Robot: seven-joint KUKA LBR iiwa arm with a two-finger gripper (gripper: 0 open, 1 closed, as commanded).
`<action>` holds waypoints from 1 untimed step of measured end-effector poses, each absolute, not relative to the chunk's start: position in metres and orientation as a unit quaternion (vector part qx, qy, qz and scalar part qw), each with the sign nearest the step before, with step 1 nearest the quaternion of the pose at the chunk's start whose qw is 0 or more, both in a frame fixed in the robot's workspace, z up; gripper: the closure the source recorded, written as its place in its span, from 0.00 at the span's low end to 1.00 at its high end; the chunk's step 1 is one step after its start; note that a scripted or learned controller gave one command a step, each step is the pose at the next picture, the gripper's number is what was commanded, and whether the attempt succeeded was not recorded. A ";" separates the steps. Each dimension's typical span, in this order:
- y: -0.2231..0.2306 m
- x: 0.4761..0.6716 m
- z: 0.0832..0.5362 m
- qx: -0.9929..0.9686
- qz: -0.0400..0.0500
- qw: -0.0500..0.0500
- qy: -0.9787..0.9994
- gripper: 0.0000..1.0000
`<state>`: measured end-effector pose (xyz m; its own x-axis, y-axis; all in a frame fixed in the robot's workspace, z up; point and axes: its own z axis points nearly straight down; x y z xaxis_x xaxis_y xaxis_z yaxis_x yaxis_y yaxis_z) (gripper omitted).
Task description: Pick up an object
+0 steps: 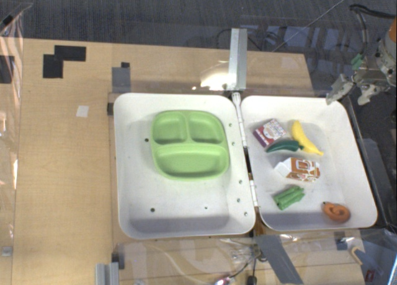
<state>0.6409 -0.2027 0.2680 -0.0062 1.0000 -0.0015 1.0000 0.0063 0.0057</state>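
Looking down on the bench point(68, 172), you see two white bins. The left bin point(133, 209) holds one green divided plate point(189, 144). The right bin point(353, 172) holds six things: one banana point(305, 137), one dark green pepper point(284, 146), one purple packet point(270, 132), one orange-and-white packet point(299, 169), one green bundle point(289, 197), one orange piece point(336, 212). The gripper point(355, 88) hangs beyond that bin's far right corner, fingers apart, gripping nothing.

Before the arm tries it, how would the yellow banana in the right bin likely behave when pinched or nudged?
The banana looks smooth and curved, so it may slip or pivot when pinched. It touches the dark green vegetable, so a nudge would probably shift both. It is probably a light toy.
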 end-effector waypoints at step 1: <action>-0.193 0.601 0.135 0.614 0.001 0.002 0.789 0.00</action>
